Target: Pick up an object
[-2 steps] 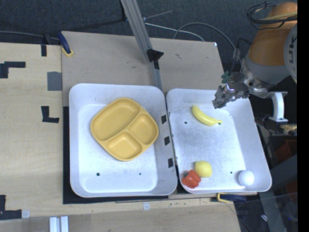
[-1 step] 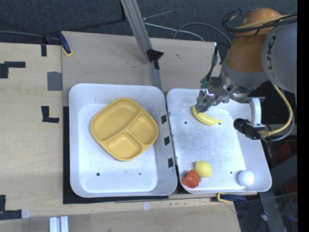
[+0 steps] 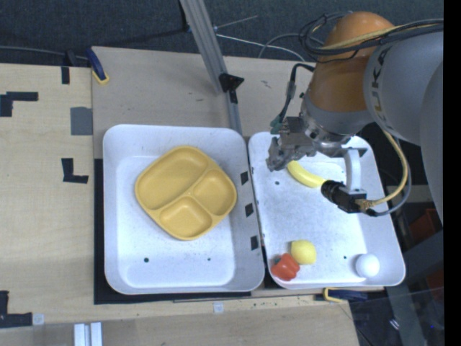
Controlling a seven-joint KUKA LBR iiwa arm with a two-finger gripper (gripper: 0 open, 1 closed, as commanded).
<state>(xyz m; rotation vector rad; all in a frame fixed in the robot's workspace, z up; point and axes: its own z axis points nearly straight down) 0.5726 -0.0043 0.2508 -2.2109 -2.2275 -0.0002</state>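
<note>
In the right bin (image 3: 374, 215) a yellow banana (image 3: 307, 176) lies near the far end. My gripper (image 3: 278, 157) hangs low over the bin's far left part, just left of the banana's end, with the orange wrist band above it. A yellow lemon (image 3: 304, 251) and a red object (image 3: 286, 267) sit together at the near left corner. A white ball (image 3: 367, 265) rests at the near right corner.
The left bin (image 3: 122, 258) holds a yellow divided plate (image 3: 186, 192). A grey metal post (image 3: 209, 42) slants up behind the bins. A black cable fitting (image 3: 344, 195) on the arm hangs over the right bin's middle.
</note>
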